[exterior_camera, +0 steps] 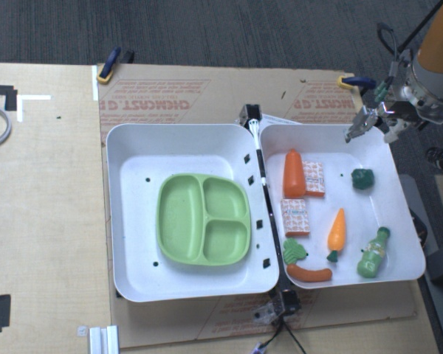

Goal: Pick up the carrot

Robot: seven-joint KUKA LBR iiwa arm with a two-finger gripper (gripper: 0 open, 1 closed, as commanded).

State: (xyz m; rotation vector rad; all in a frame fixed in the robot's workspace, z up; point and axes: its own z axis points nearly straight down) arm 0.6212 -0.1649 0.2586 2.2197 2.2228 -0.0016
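The carrot [337, 231] lies in the right bin [406, 198], a little toward five o'clock from the bin's middle, its orange body running nearly upright in the picture with the narrow tip toward twelve o'clock and a dark green stub at six o'clock. It touches nothing. At nine o'clock from it, near but apart, sits a small red-and-white patterned packet [295, 217]; a second packet of the same kind [314, 178] lies toward eleven o'clock, just beside a larger orange bottle-shaped piece [294, 174] that stands lengthwise along the bin's left side. At seven o'clock from the carrot are a green leafy vegetable toy [294, 252] and, below it, a reddish sausage [308, 273] lying across the bin's near edge. At four o'clock a green bottle [373, 253] lies tilted, and toward one o'clock a dark green lump [362, 179] rests alone. The hand [363, 125] hangs over the bin's far right corner, at one o'clock and well apart from the carrot, gripping nothing; whether it is spread or closed I cannot tell. The left bin [125, 198] holds a pale green divided plate [204, 220]. Both bins sit on a cardboard sheet [170, 98] over the pale wooden surface [44, 220].
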